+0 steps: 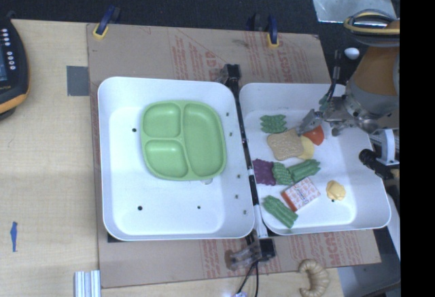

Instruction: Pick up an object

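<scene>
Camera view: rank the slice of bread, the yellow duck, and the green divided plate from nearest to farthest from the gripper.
1. Slice of bread: right bin, just left of and below the gripper.
2. Yellow duck: same bin, lower right, towards the near rim.
3. Green divided plate: left bin, across the divide, clearly farthest.

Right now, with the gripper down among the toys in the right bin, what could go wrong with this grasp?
The gripper sits where the red piece, yellow piece and bread slice crowd together, so it may nudge neighbours or catch two. It is also low over the bin floor, so it might scrape.
</scene>
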Available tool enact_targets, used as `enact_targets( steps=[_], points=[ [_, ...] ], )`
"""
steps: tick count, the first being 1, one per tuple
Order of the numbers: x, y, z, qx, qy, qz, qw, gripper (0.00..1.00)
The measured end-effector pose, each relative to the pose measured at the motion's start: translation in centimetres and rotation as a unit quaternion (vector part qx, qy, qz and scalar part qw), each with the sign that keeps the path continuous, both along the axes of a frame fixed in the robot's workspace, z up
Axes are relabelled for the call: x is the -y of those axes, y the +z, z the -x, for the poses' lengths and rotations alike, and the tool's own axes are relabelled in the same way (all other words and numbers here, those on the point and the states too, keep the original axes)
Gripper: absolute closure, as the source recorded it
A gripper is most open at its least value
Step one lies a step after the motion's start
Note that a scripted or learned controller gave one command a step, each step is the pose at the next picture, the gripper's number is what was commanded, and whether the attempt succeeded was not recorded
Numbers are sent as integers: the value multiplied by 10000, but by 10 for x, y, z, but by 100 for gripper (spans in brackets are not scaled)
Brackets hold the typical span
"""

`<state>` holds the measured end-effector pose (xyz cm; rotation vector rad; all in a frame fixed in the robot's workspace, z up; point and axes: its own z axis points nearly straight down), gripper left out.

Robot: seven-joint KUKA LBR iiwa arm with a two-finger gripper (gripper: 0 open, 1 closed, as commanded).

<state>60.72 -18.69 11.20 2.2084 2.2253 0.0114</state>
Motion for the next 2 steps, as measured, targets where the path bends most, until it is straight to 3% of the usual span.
enact_targets(
  steps=[1,2],
  points=[
    [-12,-15,27,1,-33,13,10000,0],
    [-9,-16,-11,-16,-6,1,10000,0]
  ],
)
